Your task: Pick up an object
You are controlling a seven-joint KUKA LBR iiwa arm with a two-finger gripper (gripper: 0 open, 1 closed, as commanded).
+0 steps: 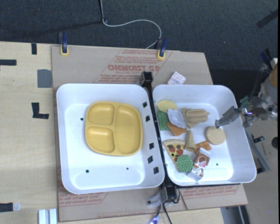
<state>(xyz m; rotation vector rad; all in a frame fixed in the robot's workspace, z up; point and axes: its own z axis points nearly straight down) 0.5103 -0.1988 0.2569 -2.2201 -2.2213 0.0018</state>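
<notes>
Two white bins sit side by side on a sheet of cardboard (pixel 130 64) that's clamped at the top with two yellow-and-blue clips.

The left bin (pixel 70 171) has just a yellow divided plate (pixel 114 128) in it, sitting a bit toward 12 o'clock of that bin's middle.

The right bin (pixel 233 171) is where all the little toy food is piled up, mostly on its 9 o'clock half. There's a yellow lemon-ish piece (pixel 166 105) up at about 11 o'clock, with a green thing (pixel 163 121) just below it and a crumpled grey-white bit (pixel 176 118) touching both. A tan hot dog bun (pixel 195 115) lies right next to that, toward the centre. Below it is an ice cream cone (pixel 190 139), a pizza slice (pixel 174 149), a green bumpy ball (pixel 183 163) and a small red-and-white packet (pixel 199 164) down at 6 o'clock. A round tan cookie (pixel 215 136) sits on its own at about 3 o'clock of the pile, with an orange piece (pixel 204 146) just beside it.

The gripper (pixel 222 120) comes in from the right edge, its grey tip over the right bin just above the cookie at its 12 o'clock. Nothing is visibly between the fingers, and honestly I can't tell how far apart they are from this angle.

A small white card (pixel 176 78) lies on the cardboard just above the right bin.
</notes>
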